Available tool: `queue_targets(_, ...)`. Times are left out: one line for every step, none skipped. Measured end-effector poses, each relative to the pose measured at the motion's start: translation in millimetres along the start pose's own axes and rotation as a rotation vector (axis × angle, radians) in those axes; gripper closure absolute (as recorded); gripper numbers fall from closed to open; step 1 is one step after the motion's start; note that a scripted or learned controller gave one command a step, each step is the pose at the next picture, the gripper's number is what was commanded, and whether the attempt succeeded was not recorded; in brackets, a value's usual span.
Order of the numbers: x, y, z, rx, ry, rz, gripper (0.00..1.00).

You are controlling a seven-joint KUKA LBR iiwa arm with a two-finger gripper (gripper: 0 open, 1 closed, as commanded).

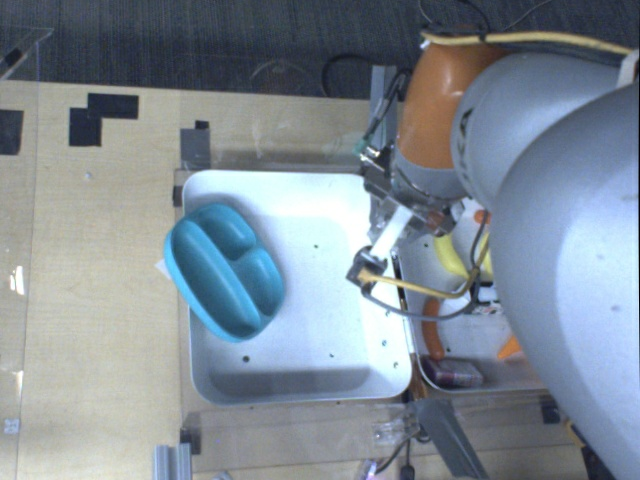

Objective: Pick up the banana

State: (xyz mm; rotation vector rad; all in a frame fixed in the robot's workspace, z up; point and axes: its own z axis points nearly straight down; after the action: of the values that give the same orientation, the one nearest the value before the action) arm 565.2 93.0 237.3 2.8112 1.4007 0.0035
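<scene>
Two white bins (300, 388), one blue dish (225, 268)

You are looking down at a robotics lab bench, not a home or a shop. The light wooden benchtop (90, 268) carries black square markers (100, 116) in the upper left of the frame, the kind of pattern fixed to a test surface. A shallow white bin (300, 378) sits at the centre, held by metal brackets (196, 146) at its corners. A big grey arm (560, 228) with an orange band (440, 98) fills the right side, with loose cables (430, 293) hanging off its wrist. Dark carpet (200, 18) runs along the top edge, and a clear plastic panel (25, 53) stands at the far left.
</scene>
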Motion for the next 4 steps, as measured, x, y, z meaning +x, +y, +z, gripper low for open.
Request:
queue_targets(63.9, -87.6, 120.4, 0.001, -0.003, -0.126, 1.0)
queue_targets(59.2, -84.1, 120.7, 0.001, -0.011, -0.119, 0.0)
queue_targets(93.2, -32.2, 136.4, 0.045, -0.013, -0.145, 0.0)
queue_targets(84.4, -41.7, 136.1, 0.009, 0.007, -0.203, 0.0)
